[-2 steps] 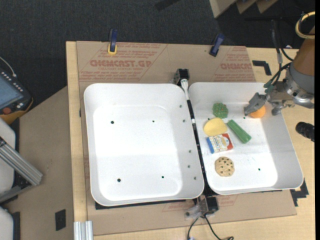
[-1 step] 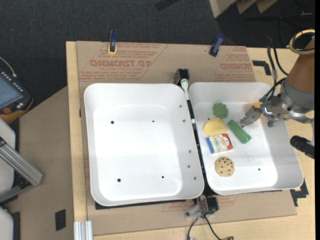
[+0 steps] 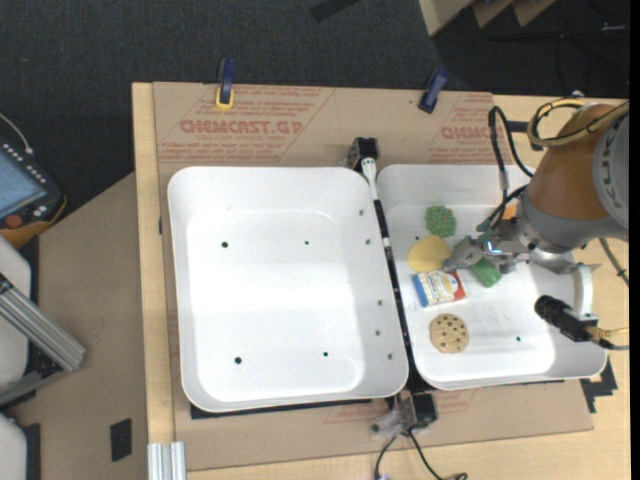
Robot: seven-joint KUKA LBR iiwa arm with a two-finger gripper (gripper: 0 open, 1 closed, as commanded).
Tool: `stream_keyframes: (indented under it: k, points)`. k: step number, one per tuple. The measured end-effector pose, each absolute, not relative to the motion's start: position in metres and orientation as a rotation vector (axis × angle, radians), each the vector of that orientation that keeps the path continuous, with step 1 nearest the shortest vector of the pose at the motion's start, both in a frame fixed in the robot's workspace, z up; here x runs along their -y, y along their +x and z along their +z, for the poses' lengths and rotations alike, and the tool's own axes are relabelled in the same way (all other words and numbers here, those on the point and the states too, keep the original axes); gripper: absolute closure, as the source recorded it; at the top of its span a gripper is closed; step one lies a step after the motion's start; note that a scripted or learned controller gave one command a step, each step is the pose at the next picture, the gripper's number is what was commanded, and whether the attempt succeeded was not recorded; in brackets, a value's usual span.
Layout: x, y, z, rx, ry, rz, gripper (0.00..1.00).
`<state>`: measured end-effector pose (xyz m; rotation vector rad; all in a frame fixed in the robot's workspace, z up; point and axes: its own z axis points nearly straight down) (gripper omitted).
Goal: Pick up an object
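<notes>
Objects for picking lie in the right-hand shallow white plastic bin (image 3: 560, 363), and I list the scene from left to right as it appears on my screen.

1. Left-hand shallow white plastic bin (image 3: 270, 288): it sits on the tan cardboard-covered bench (image 3: 300, 118), well to the left of the fingers. I see four small dark dots on its floor.

2. Black strip (image 3: 385, 248): it runs along the line where the two bins meet, left of the fingers.

3. Yellow rounded lemon-shaped object (image 3: 427, 254): it lies just left of the fingers, near them.

4. Small red, white and blue printed carton (image 3: 438, 288): it lies flat, just below and left of the fingers, close under the yellow object.

5. Green knobbly broccoli-like object (image 3: 440, 219): it rests above and slightly left of the fingers, apart from them.

6. Round tan biscuit with dark chips (image 3: 449, 333): it lies flat, below and left of the fingers, well apart from them.

7. Two-finger gripper (image 3: 478, 258): it is low over the right bin. I cannot tell from this view whether the fingers are apart or together.

8. Bright green small object (image 3: 489, 274): it sits right at the fingertips, on their lower right side. I cannot tell whether it is between them or merely beside them.

9. Grey arm with the orange band (image 3: 570, 168): it extends right of the fingers, with black cables looped above it.
</notes>
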<state>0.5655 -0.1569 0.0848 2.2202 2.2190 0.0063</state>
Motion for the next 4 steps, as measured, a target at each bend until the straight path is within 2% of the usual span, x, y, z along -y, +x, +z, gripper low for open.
stream_keyframes:
  k: [1,2,3,4]
  points:
    - [0.157,0.568,0.101,-2.215,2.214,0.016,1.0]
    - [0.088,0.604,0.128,-2.227,2.211,0.008,1.0]
    - [0.011,0.584,0.189,-2.229,2.209,0.012,1.0]
    - [0.092,0.54,0.274,-2.206,2.223,0.005,1.0]
